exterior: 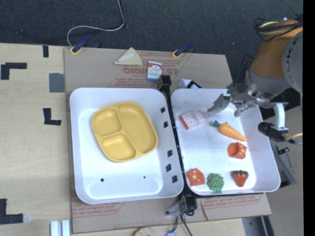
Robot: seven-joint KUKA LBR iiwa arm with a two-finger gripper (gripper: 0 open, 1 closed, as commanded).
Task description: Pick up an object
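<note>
Two white bins sit side by side on the desk (29, 132). The left bin (83, 181) has one yellow plate (124, 131) with three parts in it. Nothing is on the plate.

The right bin (266, 166) has six small things. One is a pink packet (193, 119) near the top left of the bin. One is a carrot (231, 131). Next comes a red pepper piece (237, 150). Along the near edge lie a red berry (195, 177), a green broccoli (215, 181) and a second red berry (240, 177).

The gripper (227, 103) hangs over the top of the right bin. One of its fingers (216, 104) points down and left, toward the packet. I cannot tell if the fingers are wide or narrow, and I see nothing between them.

The packet is the closest thing. It lies just beside the finger tip, to the left and a bit toward the near side. Its long side runs left to right, tilted a little. The carrot is also close, on the near side of the gripper, pointing down to the right.
</note>
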